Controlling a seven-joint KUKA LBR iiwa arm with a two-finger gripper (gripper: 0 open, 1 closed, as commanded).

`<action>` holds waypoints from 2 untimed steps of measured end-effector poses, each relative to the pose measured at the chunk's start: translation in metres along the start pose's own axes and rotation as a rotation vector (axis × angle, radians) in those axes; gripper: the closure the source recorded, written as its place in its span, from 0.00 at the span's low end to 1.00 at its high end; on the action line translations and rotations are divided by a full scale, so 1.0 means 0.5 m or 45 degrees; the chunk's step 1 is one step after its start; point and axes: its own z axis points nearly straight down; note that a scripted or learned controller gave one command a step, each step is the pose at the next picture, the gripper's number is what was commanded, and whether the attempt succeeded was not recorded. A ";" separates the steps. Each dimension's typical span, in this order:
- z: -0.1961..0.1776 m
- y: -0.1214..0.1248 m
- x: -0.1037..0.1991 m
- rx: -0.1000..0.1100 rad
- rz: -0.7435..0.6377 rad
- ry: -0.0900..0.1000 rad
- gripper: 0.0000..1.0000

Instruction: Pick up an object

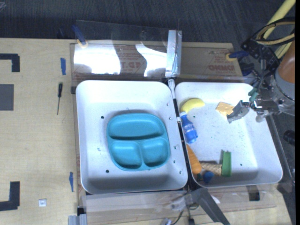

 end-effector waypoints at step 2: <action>0.300 -0.088 -0.010 0.012 -0.038 0.002 0.00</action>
